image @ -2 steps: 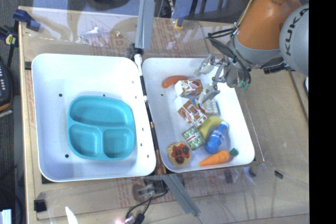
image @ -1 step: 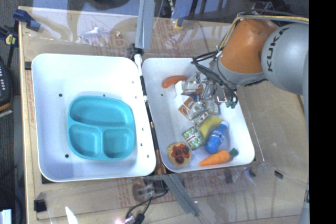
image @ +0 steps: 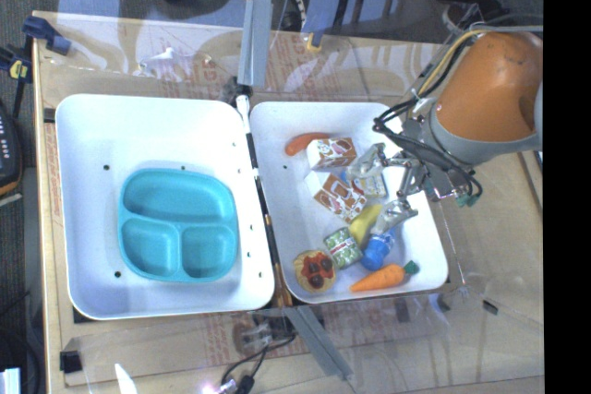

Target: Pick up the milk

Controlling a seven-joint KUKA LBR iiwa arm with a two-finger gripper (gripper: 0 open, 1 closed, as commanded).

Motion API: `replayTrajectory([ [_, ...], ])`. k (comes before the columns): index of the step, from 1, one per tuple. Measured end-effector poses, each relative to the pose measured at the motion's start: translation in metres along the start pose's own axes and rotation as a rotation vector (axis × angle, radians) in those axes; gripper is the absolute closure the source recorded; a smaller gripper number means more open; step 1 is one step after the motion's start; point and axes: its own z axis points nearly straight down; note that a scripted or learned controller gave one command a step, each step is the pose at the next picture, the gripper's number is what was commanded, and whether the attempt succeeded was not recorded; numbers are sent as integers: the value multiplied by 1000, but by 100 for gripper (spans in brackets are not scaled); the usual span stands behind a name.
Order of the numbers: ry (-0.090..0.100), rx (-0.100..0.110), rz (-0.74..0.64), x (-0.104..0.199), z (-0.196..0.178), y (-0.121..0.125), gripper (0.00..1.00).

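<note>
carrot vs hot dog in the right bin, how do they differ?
The carrot is bright orange with a green top, while the hot dog is darker orange-red and plain. The carrot lies at the bin's near edge, the hot dog at its far side. Both are elongated and lie flat.

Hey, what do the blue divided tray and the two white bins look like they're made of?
The blue divided tray looks like moulded plastic with a smooth, slightly glossy finish: one even turquoise colour, rounded compartment edges and soft highlights. The left bin and right bin also look like plastic, smooth white, with rounded corners and gently sloped walls, though thin coated metal can't be ruled out from this view.
</note>
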Motion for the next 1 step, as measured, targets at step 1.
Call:
replayTrajectory([
  [1, 0, 0, 250, -59, 5, -12, 0],
])
